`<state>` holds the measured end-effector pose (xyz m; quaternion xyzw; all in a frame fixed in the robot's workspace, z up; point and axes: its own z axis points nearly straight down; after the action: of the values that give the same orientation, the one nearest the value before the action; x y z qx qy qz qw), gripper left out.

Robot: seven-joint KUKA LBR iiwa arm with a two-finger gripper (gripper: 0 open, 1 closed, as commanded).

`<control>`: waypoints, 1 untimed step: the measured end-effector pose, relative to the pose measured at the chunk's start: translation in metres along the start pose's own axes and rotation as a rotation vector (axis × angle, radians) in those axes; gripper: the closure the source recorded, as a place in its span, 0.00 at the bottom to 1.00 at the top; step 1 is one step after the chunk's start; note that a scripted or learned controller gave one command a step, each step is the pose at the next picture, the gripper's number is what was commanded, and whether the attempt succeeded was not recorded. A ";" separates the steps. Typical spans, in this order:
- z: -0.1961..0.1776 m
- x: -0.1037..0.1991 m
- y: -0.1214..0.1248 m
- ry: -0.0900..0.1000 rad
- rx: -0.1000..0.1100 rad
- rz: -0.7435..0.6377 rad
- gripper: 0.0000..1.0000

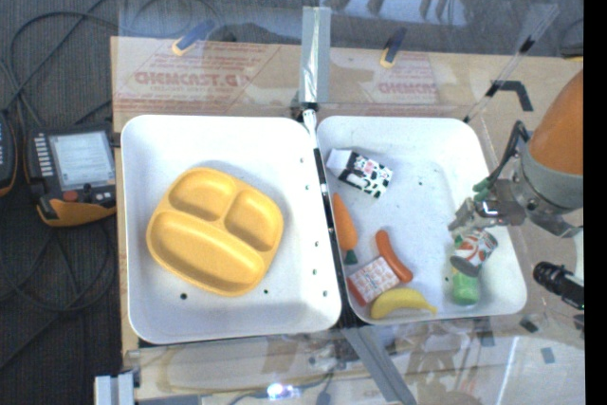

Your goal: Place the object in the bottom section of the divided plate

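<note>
Left bin (142,299): one yellow divided plate (215,230), three sections, long bottom section bare, awaiting delivery. Right bin (427,133): one cow-print carton (361,173), carrot (345,228), sausage (394,256), red packet (372,281), banana (401,303), green-based bottle (468,266) — unsorted stock; task's object undetermined. Gripper (477,213) over bottle; claw state: cannot tell

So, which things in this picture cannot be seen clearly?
- Gripper, camera view: small and blurred, so its fingers are unreadable.
- Green-bottomed item beneath it: too small to identify.
- Red packet: print too small to read.
- Arm: cut off by the right edge.
</note>
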<state>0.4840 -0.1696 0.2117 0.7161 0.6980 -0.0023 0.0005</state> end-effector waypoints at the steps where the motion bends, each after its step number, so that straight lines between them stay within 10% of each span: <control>1: 0.014 0.063 0.023 0.003 0.001 -0.142 1.00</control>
<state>0.5082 -0.1077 0.1977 0.6649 0.7470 -0.0015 -0.0012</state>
